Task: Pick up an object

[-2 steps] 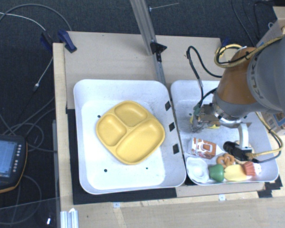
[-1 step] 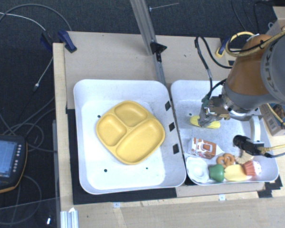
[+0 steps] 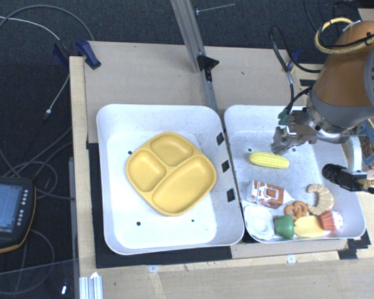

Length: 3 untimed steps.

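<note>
Camera view looks down on a bench (image 3: 149, 61) carrying two white bins. At frame left, the left bin (image 3: 112, 185) holds a yellow divided plate (image 3: 170, 173). At frame right, the right bin (image 3: 249, 120) holds a yellow corn cob (image 3: 269, 161) near its middle, and a cluster along its lower edge: a small red-and-white carton (image 3: 266, 194), a white cup-like piece (image 3: 258, 222), a pretzel (image 3: 295, 209), a green item (image 3: 285, 227), a yellow fruit (image 3: 308, 228), a red piece (image 3: 327, 220) and a tan curved pastry (image 3: 321, 197). The gripper (image 3: 284, 143) hangs just above and right of the corn cob, apart from it; whether its fingers are spread or pressed together I cannot tell. Nothing sits between them.
</note>
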Each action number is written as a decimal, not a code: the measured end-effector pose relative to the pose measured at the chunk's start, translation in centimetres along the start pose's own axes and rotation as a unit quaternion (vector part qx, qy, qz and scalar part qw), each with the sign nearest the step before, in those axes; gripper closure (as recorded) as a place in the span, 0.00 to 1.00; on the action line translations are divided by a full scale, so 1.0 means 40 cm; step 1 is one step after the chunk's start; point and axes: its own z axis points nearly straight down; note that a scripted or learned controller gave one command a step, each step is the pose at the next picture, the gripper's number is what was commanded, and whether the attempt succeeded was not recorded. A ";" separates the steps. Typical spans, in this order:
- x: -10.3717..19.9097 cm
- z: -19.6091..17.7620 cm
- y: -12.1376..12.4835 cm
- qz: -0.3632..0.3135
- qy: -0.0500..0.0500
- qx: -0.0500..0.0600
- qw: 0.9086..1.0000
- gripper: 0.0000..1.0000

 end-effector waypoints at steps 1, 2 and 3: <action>0.005 -0.153 -0.013 0.000 0.000 0.000 1.000 1.00; 0.135 -0.100 0.008 -0.002 0.002 0.006 1.000 1.00; 0.261 -0.095 -0.005 -0.002 0.002 0.006 1.000 1.00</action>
